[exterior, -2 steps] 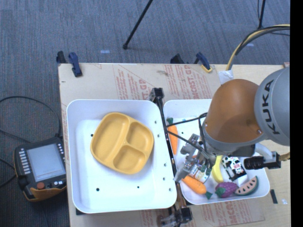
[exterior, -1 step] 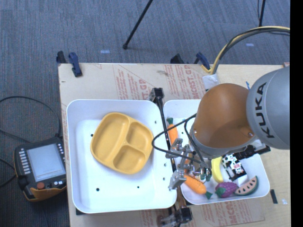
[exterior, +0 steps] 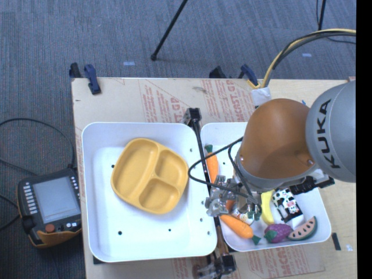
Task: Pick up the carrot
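Two carrots in the right bin (exterior: 323,215), so the target needs sorting first. One carrot (exterior: 213,166) lies near the bin's left wall, pointing up and away from me; a second carrot (exterior: 237,226) lies lower, just beside my gripper (exterior: 228,201), with a green tip toward the purple toy (exterior: 278,232). My judgement: I am in the approach step, hanging low over the gap between the two, nothing lifted yet.

Gripper state: cannot tell. The metal parts at the wrist are a tangle from above, partly hidden under my orange band (exterior: 278,137). Nothing visibly between them.

Next move calls for committing to one carrot, likely the lower one, centring over its middle and descending square across it. Clutter close by: yellow piece (exterior: 267,208), cow-patterned block (exterior: 286,204), watermelon slice (exterior: 304,228). Left bin (exterior: 104,237) holds the yellow divided plate (exterior: 150,175).
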Tool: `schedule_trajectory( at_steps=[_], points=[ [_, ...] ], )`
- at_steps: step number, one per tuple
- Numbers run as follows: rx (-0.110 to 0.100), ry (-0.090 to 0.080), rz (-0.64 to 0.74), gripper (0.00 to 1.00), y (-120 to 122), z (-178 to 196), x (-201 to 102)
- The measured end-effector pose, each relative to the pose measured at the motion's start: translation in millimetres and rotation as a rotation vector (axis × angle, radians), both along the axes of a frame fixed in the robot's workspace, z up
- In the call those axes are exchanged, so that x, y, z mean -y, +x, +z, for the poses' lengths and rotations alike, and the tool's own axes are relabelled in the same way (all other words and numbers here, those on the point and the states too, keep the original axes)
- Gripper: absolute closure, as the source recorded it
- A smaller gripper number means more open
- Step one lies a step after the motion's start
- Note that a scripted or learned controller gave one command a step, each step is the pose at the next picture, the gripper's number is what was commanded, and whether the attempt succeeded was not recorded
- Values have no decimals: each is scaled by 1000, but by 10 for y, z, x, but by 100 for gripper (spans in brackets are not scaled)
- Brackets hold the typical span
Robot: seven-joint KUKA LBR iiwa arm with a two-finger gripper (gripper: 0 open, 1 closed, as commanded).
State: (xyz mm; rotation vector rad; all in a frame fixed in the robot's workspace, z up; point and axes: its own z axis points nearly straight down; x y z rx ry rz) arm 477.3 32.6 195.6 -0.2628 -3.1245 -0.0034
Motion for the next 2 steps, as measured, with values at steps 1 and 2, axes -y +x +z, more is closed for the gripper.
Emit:
schedule_trajectory(
  at_steps=[1, 2],
  points=[
    [-2, -4, -279, 100, -25, -98, -367],
    [1, -3, -17, 100, -14, -92, -166]
  ],
)
